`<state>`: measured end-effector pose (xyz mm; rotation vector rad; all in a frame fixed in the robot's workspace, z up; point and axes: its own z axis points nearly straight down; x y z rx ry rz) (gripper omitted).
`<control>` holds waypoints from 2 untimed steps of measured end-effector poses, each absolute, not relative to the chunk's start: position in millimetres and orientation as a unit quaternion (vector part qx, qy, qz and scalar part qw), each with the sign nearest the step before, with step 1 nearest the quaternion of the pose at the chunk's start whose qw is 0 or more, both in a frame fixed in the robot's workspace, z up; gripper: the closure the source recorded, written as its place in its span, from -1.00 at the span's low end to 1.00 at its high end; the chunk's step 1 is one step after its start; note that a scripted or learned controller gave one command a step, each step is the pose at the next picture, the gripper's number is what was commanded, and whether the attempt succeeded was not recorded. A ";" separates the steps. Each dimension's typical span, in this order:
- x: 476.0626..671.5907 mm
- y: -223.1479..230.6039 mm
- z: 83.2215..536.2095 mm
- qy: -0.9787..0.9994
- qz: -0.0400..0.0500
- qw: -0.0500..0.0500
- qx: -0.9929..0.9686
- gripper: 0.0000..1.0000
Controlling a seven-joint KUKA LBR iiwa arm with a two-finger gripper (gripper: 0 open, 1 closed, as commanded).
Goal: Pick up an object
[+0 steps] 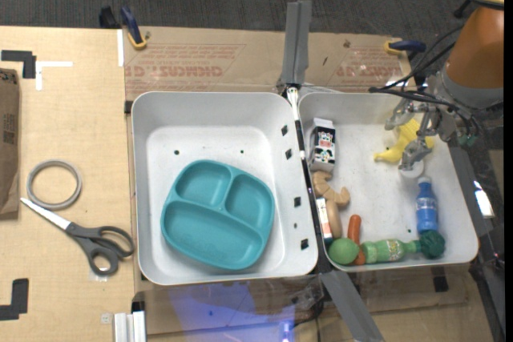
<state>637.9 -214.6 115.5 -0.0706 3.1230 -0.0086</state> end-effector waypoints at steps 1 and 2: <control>613.9 -208.6 92.9 1.000 0.000 0.002 -0.012 -1.00; 615.9 -208.0 103.6 1.000 -0.001 0.005 -0.013 1.00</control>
